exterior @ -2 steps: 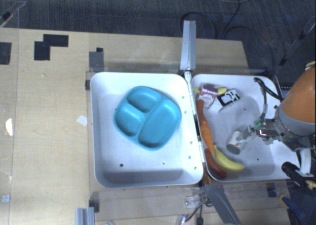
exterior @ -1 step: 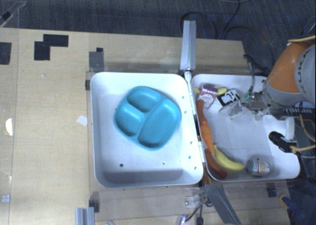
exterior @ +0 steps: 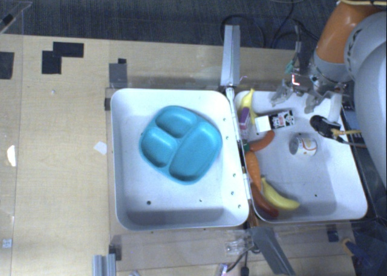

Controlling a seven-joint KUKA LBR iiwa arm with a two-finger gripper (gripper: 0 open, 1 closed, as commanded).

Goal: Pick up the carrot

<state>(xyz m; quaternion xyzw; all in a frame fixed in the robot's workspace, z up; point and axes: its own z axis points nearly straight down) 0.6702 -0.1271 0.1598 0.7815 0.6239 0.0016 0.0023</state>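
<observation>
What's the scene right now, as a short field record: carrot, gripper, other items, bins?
carrot: right bin, along its left wall, not held
gripper: above right bin's far edge, apart from carrot
banana: right bin, near corner, beside carrot's near end
blue divided plate: left bin, centre
right bin: also holds a small round grey object

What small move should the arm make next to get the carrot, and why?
Probably travel toward the right bin's left wall and descend over the carrot. The gripper sits near the bin's far edge, well away from the carrot lying beside the banana.
</observation>
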